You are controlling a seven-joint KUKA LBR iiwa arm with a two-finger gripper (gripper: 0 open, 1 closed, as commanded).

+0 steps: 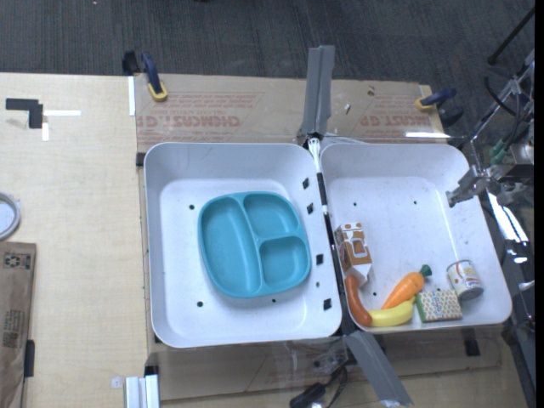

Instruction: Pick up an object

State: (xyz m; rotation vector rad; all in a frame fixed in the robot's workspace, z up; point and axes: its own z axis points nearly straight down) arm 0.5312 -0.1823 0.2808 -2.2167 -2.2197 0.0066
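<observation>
Nearest the tool [466, 187], on its front-wall side, stands a small can [464, 279]. Farther off, away from the arm, lie a slanted carrot [405, 287] and a carton [355, 249]. Whether the tool is spread or pressed together I cannot tell.

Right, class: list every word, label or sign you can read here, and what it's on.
Cardboard: red print, upside down, too blurred to read.
Brown bag: recycling-style symbol, no legible words.
Carton: brown marks, unreadable.
Can: label too small.
</observation>
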